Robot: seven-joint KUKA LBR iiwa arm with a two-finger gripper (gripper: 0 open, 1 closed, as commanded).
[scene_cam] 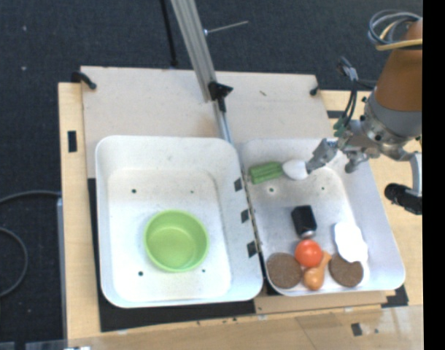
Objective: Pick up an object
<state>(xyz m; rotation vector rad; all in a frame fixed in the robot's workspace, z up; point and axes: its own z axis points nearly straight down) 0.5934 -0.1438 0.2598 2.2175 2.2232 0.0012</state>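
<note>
Over the right bin (368,195), near its far rim at about one o'clock, my gripper (338,156) hangs with fingers spread, grasping nothing. Nearest is the white-headed green brush (275,170), at nine o'clock from me. The black block (303,219) and tomato (308,253) lie toward six o'clock. I could clip the bin wall descending, or nudge the brush's rounded head aside

- The end effector (338,154) hovers over the right bin (372,195) near its 1 o'clock corner.
- A green-handled white brush (278,171) lies toward the bin's 11 o'clock.
- A black block (303,220) sits mid-bin.
- Toward 6 o'clock: tomato (308,253), two brown discs (284,269), a white object (351,240).
- The left bin (120,159) holds a green bowl (176,240) on the desk (76,195).
</note>
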